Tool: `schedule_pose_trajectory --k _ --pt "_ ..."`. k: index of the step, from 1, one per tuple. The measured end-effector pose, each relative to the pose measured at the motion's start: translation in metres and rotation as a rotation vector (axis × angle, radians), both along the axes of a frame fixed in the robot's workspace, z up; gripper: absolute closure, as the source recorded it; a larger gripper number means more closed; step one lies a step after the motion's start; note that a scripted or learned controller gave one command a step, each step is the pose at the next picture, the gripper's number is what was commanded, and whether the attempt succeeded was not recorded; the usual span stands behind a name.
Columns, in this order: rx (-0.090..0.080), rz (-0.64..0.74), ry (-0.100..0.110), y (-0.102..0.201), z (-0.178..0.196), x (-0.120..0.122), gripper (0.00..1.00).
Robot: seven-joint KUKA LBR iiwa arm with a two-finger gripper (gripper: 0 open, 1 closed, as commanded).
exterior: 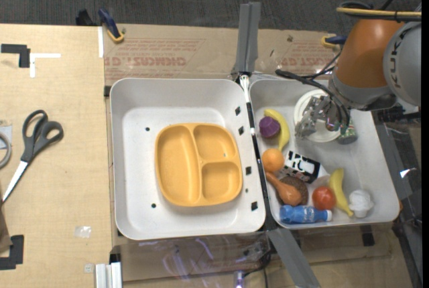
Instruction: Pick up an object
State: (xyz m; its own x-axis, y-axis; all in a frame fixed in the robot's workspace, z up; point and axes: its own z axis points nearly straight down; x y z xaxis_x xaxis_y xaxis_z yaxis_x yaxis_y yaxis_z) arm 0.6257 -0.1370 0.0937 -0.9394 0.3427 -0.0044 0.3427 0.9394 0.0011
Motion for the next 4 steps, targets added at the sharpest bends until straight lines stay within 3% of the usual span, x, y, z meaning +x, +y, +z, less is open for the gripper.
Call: schedule_pose_trajectory --k 1,2,3,4 --pt "0.000 0.000 0.000 0.000 0.000 0.000 0.00" --pt "0.000 -0.006 0.000 0.036 0.000 -0.051 0.00" --pt "0.000 -0.125 0.000 0.044 -0.001 -0.051 0.00" --pt "0.000 -0.115 0.001 0.042 -0.001 -0.030 0.00"
